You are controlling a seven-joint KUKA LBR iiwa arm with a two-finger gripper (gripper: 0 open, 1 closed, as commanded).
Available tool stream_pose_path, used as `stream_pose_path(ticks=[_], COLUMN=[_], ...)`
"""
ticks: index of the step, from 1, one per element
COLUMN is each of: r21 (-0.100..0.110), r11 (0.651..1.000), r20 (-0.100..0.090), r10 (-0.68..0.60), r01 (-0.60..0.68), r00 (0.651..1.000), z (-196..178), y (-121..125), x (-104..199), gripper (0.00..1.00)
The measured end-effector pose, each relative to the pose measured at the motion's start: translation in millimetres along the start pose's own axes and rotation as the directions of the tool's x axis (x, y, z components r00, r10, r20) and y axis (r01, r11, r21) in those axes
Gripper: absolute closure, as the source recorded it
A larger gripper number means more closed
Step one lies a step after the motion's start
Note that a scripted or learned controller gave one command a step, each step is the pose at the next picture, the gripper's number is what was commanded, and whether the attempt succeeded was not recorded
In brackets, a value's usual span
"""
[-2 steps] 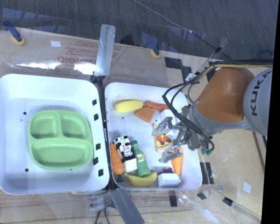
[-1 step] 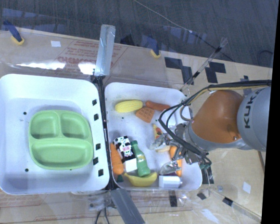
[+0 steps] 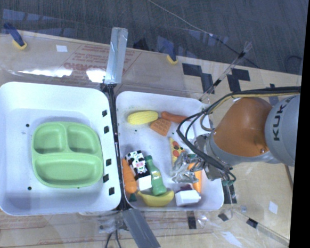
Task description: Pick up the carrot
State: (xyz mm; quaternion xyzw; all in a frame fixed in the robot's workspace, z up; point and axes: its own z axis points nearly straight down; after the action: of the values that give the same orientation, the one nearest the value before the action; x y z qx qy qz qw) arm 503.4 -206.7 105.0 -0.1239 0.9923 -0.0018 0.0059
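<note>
The carrot (image 3: 129,176) is lying in the right bin (image 3: 162,102), near its left wall, just beside a little cow toy (image 3: 136,161) and a green bottle (image 3: 154,179). The gripper (image 3: 188,166) is hanging over the toys further right, well apart from the carrot, and I cannot tell how it is set. A green plate (image 3: 66,153) is sitting in the left bin (image 3: 12,109).

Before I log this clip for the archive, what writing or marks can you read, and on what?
"KU", white letters cut off by the frame edge, on the grey arm.
Red print on the clear sheet behind the bins: mirrored and too blurred to read.
Colourful card in the right bin: marks too small to read.
</note>
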Motion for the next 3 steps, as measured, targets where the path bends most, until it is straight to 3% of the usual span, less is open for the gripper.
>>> stream_pose_path(ticks=[1,2,3], r21=[-0.003,0.001,0.001], r11=[0.994,0.909,0.909], r20=[-0.004,-0.01,-0.01], r10=[0.105,0.417,0.416], r01=[-0.105,-0.417,-0.416], r00=[0.994,0.909,0.909], z=[-67.0,-81.9,-81.8], y=[63.4,-8.5,-8.0], x=[-30.3,-66.9,-67.1], gripper=[1.0,1.0,0.0])
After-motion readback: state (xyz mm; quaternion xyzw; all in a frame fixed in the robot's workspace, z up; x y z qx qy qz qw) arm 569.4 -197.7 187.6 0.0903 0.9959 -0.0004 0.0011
